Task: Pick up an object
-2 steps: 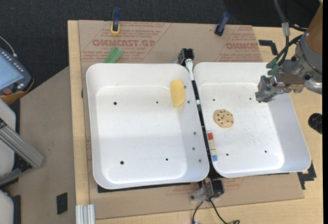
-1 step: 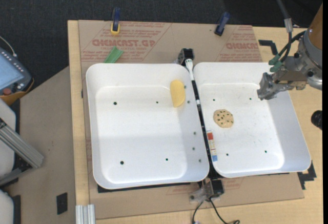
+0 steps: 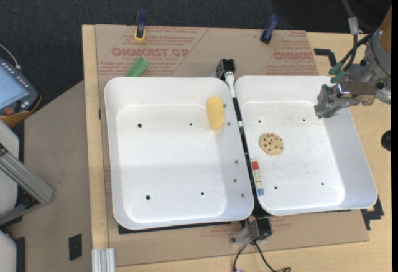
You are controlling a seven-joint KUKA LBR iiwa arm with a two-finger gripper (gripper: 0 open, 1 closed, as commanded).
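Room for moving is wide in the right bin [image 3: 348, 196]: most of its floor is bare, and the arm enters over its far right rim. The gripper [image 3: 325, 106] hangs above the far right part of this bin; whether it is open or shut I cannot tell. A round cookie [image 3: 271, 144] lies near the left side of the right bin, well apart from the gripper. In the left bin [image 3: 124, 159] a yellow piece [image 3: 215, 113] lies at the far right, near the wall. On the worktop [image 3: 99, 53], a green object [image 3: 137, 67] lies beyond the left bin.
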